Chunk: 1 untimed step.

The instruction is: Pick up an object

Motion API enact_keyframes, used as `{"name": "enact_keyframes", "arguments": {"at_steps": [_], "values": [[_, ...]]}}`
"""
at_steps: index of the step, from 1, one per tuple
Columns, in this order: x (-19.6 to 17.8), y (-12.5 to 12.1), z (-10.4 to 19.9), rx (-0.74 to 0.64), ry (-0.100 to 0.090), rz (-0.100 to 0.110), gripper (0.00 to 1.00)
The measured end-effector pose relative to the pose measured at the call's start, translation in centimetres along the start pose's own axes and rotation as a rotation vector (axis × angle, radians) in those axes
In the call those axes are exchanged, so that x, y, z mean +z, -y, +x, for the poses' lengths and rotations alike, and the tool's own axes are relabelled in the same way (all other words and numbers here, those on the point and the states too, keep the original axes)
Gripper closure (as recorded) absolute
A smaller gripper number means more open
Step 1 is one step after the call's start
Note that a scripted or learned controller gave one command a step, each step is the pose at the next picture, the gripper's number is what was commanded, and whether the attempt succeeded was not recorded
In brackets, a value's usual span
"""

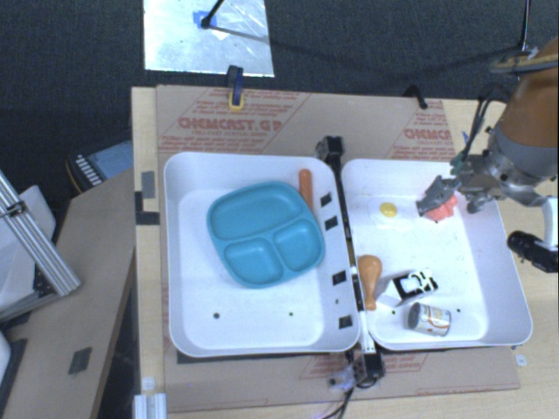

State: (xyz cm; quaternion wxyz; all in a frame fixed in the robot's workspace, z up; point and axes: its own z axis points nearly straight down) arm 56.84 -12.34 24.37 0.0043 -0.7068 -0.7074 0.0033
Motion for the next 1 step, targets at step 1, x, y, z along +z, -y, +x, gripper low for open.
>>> {"name": "enact_keyframes", "arguments": {"at_steps": [1], "values": [[-0.64,-0.22,0.03,-0.002,0.001,-0.012,0.00]]}}
